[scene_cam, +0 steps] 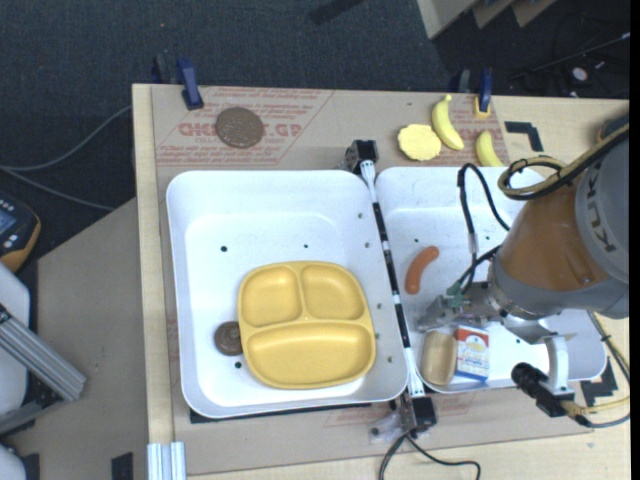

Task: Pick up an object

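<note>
Dark carpet surrounds a pale wooden bench (150,268) that carries two shallow white bins side by side. At the centre left of the frame, the left bin (200,218) holds a yellow divided plate (303,323) with three compartments, lying flat in the bin's lower half. A small brown round object (228,338) sits at the plate's left edge, partly under it.

On the right side of the frame, the right bin (420,208) holds an orange sausage (421,268), lying tilted near the bin's left wall. Lower in this bin there is a tan rounded object (438,358), and touching its right side a small white carton with red and blue print (472,356).

From the right of the frame, the grey arm with its orange band (545,243) reaches over the right bin. The gripper (462,306) hangs just above the tan object and the carton, and I cannot tell how it stands, since the wrist hides it.

Behind the bins, in the upper part of the frame, a brown disc (239,126) lies on the bench, and further right a yellow flat piece (420,142) and two bananas (449,123).
</note>
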Action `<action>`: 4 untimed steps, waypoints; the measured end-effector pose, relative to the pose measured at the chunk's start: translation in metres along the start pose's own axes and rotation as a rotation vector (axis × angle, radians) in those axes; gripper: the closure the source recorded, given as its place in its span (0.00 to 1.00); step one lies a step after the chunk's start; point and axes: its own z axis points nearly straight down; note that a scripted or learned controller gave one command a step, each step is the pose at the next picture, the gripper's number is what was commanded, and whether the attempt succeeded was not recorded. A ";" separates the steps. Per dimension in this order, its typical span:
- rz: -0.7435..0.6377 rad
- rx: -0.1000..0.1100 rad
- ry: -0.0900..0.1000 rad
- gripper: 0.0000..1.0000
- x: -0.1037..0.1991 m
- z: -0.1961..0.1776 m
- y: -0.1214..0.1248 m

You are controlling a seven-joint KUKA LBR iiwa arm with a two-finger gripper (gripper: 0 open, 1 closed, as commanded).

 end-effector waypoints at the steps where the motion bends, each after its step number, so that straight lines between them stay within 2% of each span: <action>1: -0.001 -0.009 -0.005 0.00 -0.006 -0.001 0.067; 2: -0.006 0.005 -0.004 0.00 -0.029 -0.002 0.181; 3: 0.000 0.017 -0.013 0.00 -0.012 0.000 0.183; 4: 0.004 0.017 -0.015 0.00 -0.009 0.000 0.183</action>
